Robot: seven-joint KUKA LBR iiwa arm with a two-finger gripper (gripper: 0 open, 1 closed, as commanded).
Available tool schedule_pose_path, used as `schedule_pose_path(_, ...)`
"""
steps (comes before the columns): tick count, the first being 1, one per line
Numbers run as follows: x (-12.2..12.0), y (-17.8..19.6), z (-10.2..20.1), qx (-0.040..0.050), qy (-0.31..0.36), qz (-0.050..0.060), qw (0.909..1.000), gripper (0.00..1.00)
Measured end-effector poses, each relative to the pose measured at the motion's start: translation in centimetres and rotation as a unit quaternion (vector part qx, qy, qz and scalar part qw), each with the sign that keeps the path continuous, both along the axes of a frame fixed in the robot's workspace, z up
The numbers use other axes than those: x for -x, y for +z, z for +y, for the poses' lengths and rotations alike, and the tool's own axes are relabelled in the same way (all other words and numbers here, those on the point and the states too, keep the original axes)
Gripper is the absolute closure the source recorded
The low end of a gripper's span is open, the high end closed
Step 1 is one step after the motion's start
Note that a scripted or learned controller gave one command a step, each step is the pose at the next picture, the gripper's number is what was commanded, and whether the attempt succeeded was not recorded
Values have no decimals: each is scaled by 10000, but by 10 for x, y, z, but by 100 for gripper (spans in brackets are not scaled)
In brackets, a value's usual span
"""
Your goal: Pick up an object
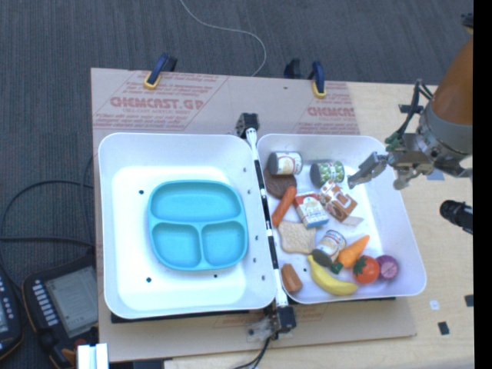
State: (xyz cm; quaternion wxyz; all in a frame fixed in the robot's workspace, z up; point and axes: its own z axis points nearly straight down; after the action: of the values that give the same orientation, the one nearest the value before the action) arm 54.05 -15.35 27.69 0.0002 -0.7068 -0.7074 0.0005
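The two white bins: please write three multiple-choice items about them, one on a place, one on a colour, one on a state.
1. Where does the banana lie?
A. near the front edge of the right bin
B. in the left bin
C. on the tray

2. What colour is the divided tray?
A. red
B. light blue
C. black

3. How are the fingers of the gripper?
A. shut on a carrot
B. shut on a can
C. apart, with nothing between them

Answers: 1 A, it lies beside the tomato. 2 B, plainly blue on white. 3 C, the two fingers are spread above the bin.
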Motion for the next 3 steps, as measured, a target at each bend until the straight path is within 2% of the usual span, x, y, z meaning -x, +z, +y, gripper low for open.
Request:
schedule_pose_path(1,1,-121,-5,-3,-5,9,10000,0)
schedule_pose_path(2,42,-188,22,10,-6,-55,10000,0)
schedule_pose_path(3,39,-175,21,17,-13,-89,10000,100)
